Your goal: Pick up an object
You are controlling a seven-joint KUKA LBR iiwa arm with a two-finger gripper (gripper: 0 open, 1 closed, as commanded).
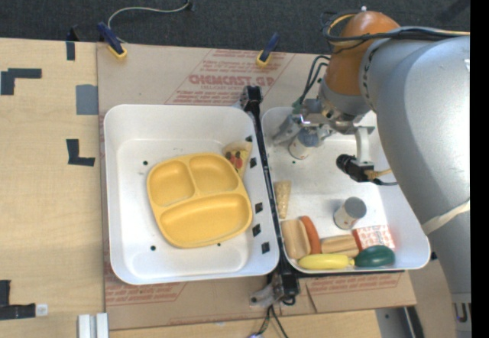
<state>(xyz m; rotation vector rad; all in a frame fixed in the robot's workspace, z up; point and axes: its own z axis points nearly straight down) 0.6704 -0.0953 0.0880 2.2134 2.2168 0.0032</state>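
My gripper hangs low over the far left corner of the right bin, under the grey arm with its orange band. Nothing shows between it and the bin floor. Toy food lies along this bin's near edge: a hot dog, a yellow banana, a green rounded piece, a tan stick and a red-and-white box. A grey cylinder stands just above them. A pale beige piece lies by the left wall.
The left bin holds a yellow divided plate and a small yellow-and-red toy near its far right corner. A black divider rail runs between the bins. Cardboard lies under both.
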